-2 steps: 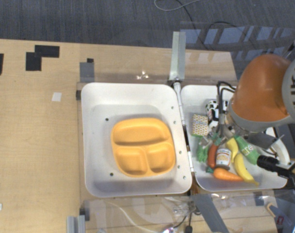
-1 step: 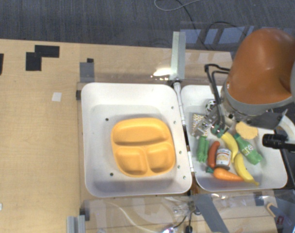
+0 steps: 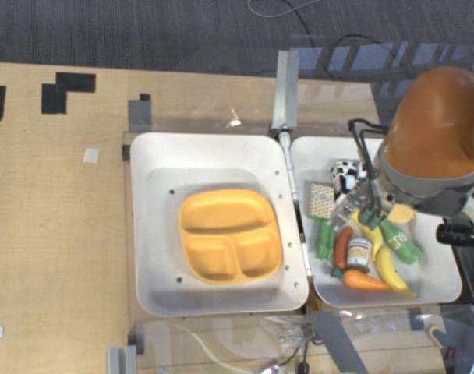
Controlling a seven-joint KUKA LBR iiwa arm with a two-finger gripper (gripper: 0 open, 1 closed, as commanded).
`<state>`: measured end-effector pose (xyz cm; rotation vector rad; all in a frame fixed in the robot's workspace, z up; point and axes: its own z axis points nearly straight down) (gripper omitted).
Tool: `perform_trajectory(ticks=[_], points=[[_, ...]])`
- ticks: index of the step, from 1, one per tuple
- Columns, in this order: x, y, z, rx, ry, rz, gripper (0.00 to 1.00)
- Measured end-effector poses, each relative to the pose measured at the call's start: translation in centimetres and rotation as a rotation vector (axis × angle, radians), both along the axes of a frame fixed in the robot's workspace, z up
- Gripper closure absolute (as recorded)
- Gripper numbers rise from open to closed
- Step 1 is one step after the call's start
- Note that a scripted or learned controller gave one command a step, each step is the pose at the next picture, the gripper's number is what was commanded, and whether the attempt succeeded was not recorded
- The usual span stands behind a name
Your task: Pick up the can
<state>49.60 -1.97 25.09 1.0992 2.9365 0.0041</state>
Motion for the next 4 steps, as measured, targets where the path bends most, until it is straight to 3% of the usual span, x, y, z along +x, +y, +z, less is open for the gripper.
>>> perform_trajectory(ticks=[1, 2, 3, 4], points=[[-0.7, -0.6, -1.1, -0.002, -0.003, 0.234, 1.0], [1.2, 7.9, 4.3, 0.002, -0.001, -0.094, 1.0], [3.9, 11.7, -1.8, 0.001, 0.002, 0.025, 1.0], [3.4, 5.2, -6.6, 0.0, 0.001, 0.131, 1.0]])
